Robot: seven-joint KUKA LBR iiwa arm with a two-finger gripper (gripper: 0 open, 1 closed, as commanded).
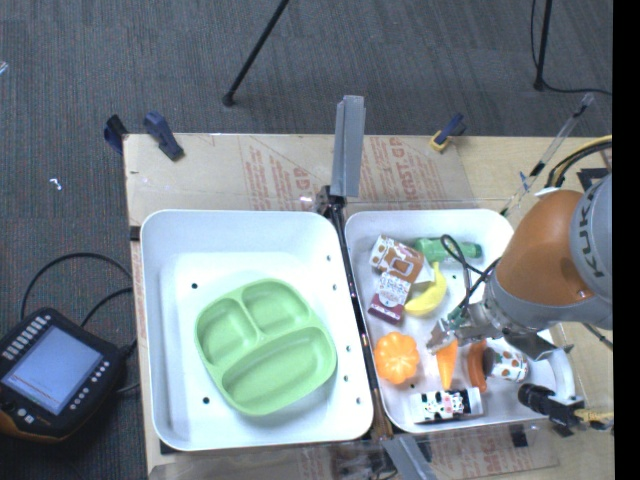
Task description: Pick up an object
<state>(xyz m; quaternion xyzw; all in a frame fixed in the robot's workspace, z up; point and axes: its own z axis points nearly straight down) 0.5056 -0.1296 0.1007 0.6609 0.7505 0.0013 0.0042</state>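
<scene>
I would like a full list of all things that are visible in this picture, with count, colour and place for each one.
bins: 2, white, side by side on the bench
divided plate: 1, light green, in the left bin
toy pumpkin: 1, orange, right bin, near its left wall
banana: 1, yellow, right bin, middle
snack packets: 2, brown and white, right bin, upper left
green toy: 1, green, right bin, top
carrot: 1, orange, right bin, under the tool
black-and-white carton: 1, right bin, front edge
clamps: 3, blue, at the bench's far edge
handheld controller: 1, black, floor at left
arm: 1, grey and orange, over the right bin
tool: 1, above the carrot
</scene>
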